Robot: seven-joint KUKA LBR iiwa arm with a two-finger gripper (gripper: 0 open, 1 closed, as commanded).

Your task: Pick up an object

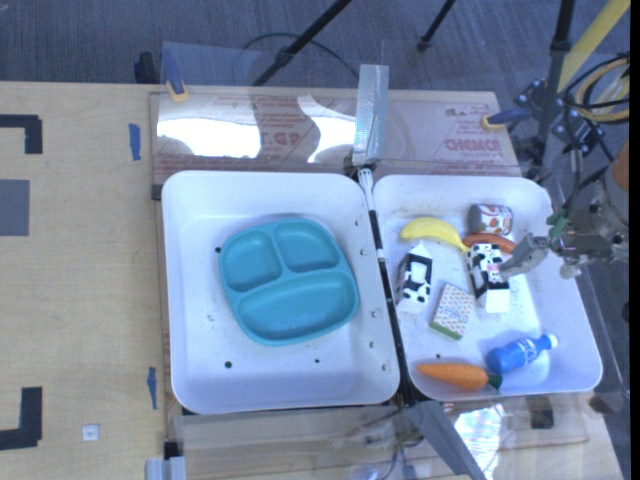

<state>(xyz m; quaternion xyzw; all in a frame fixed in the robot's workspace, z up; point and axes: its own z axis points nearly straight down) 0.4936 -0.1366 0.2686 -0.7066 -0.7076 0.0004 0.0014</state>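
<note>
The hand (532,253), whether clenched or released I cannot tell, hangs just beside the cow-patterned toy (487,264) in the right bin (575,358), likely light, rigid, best pinched across its narrow body.

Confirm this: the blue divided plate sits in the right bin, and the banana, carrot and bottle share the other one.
Not quite. The camera view shows the blue divided plate in the left bin; the banana, carrot and bottle share the right bin.

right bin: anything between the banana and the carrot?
Yes, in the camera view: between the banana and the carrot lie the black-and-white cow toy and a speckled block.
</note>
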